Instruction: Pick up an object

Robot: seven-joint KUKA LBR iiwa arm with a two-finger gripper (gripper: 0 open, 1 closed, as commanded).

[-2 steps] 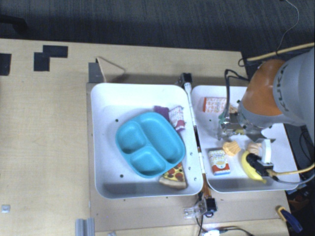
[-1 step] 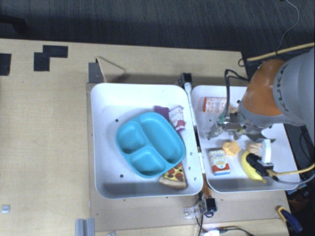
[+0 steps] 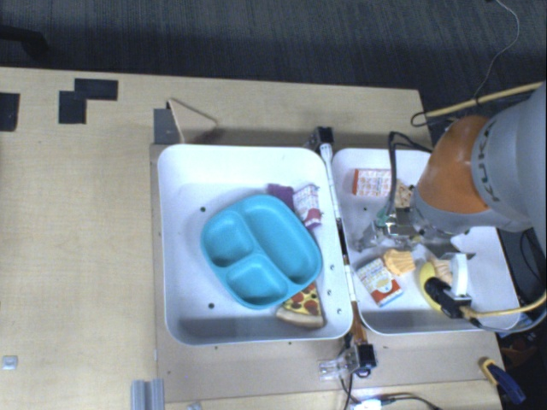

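My gripper (image 3: 386, 231) hangs low in the right bin (image 3: 487, 254), near its left-middle, under the grey arm with its orange band. Just below it lies a pale yellow wedge (image 3: 398, 262), and a small white and red carton (image 3: 379, 281) lies at the front left. Another white and orange carton (image 3: 372, 182) sits at the back of this bin. A small brownish item (image 3: 402, 195) shows beside the arm, partly hidden by it. The view does not show anything held.
The left bin (image 3: 184, 195) holds a blue divided plate (image 3: 261, 250), a toy pizza slice (image 3: 302, 307) at the plate's front edge and a purple and white packet (image 3: 303, 202) behind it. A raised divider (image 3: 336, 220) separates the two bins.
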